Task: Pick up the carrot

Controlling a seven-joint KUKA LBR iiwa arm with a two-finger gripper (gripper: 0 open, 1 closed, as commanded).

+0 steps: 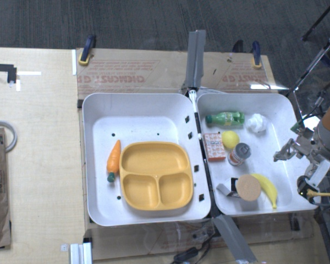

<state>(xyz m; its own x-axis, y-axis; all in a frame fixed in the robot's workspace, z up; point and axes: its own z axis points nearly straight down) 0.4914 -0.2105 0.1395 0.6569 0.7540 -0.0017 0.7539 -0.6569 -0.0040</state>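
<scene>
The carrot [114, 157] is orange with a green stub at its lower end. It lies lengthwise in the left bin [93, 147], just left of the yellow divided tray [155, 176] and close to it. My gripper [290, 170] hangs over the right rim of the right bin [275, 106], far to the right of the carrot. Its fingers are spread apart and nothing sits between them.
The right bin holds a green bottle [225, 118], a white crumpled wad [257, 124], a lemon [230, 139], a small red-and-white box [214, 147], a can [240, 153], a banana [267, 188] and a tan disc [248, 188]. A divider wall [197, 142] separates the bins.
</scene>
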